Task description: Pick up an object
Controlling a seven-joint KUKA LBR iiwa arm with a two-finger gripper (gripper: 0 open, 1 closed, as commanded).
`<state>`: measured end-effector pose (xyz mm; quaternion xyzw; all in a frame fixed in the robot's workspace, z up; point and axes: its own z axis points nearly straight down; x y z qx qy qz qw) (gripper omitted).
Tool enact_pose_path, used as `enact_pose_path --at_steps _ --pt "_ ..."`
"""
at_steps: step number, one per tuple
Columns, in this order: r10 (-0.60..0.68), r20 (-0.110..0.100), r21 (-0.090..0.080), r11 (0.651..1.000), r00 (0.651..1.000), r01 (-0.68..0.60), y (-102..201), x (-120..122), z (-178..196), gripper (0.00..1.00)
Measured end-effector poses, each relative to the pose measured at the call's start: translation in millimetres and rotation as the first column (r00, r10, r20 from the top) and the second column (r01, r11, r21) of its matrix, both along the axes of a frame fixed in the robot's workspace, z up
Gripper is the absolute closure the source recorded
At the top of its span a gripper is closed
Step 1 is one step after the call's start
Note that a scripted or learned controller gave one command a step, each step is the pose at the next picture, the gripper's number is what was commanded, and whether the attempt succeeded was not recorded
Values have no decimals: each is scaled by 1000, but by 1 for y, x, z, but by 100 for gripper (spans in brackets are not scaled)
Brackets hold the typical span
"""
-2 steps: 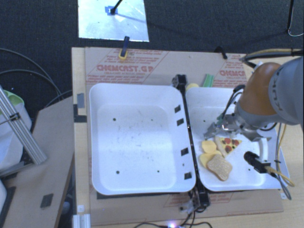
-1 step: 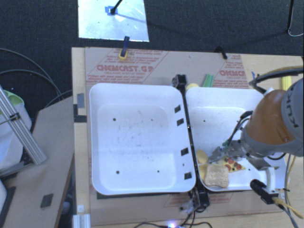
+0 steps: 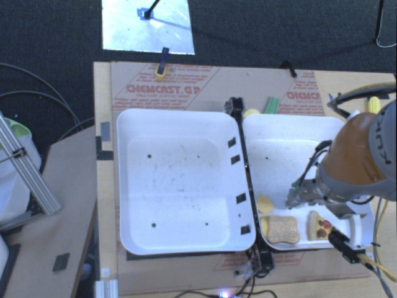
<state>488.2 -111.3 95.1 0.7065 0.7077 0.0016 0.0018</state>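
Observation:
My gripper (image 3: 296, 197) hangs low over the front part of the right bin (image 3: 291, 120), at the end of the orange-banded wrist (image 3: 350, 151). Just in front of it, to its left, lies a small yellow piece (image 3: 265, 203). A tan slice of toast (image 3: 283, 229) rests in the bin's front left corner. To the right of the toast lies a pizza-like slice with red dots (image 3: 320, 225). None of these three is between the fingers as far as the view shows.
The left bin (image 3: 180, 114) stands beside the right one, with a black divider bar (image 3: 243, 166) between them. Behind the bins lie a yellow item (image 3: 251, 112) and a green item (image 3: 272, 104) on the cardboard. Cables run along the right edge.

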Motion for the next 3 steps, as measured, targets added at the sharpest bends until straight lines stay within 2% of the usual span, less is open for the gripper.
enact_pose_path --at_steps 1,2,3 --pt "10 5 2 1000 1000 -10 78 0 94 100" --pt "8 7 1 1000 1000 -8 118 29 187 100" --pt "7 -4 2 1000 1000 -7 172 -2 180 100"
